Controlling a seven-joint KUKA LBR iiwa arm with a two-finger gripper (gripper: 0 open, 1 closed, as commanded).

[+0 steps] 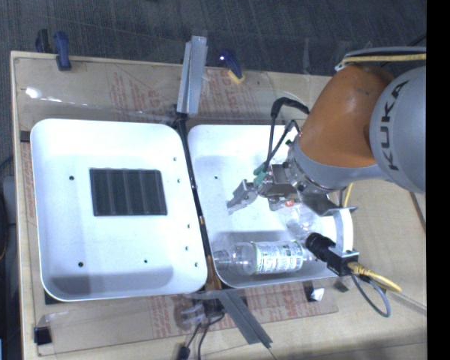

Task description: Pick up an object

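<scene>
We find the pincer (244, 195) open and empty, the clear bottle (266, 257) lying below it, so we advise descending squarely across its body.

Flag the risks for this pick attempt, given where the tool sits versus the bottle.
1. The tool is above bare floor of the right bin, apart from the clear bottle; closing here likely grabs nothing.
2. The bottle lies on its side along the near wall, so it may roll or leave little finger room.
3. Cables near the wrist could snag on a deeper reach.
</scene>
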